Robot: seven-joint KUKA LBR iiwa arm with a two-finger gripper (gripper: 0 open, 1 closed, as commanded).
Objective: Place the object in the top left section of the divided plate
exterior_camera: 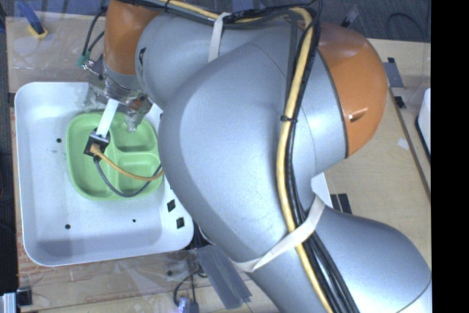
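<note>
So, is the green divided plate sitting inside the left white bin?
Yes, the green divided plate lies on the floor of the left white bin, with the arm reaching over its right side.

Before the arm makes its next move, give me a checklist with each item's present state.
1. Divided plate lies inside the white bin: ok.
2. Gripper is over the plate's upper part: ok.
3. Object visibly between the gripper's fingers: cannot tell; the wrist and arm block that spot.
4. Top left section free to receive it: cannot tell; the gripper covers much of it.
5. Yellow cable stays clear of the plate: not ok; it loops across the plate's lower sections.
6. Plate's right side in sight: not ok; the arm covers it.
</note>
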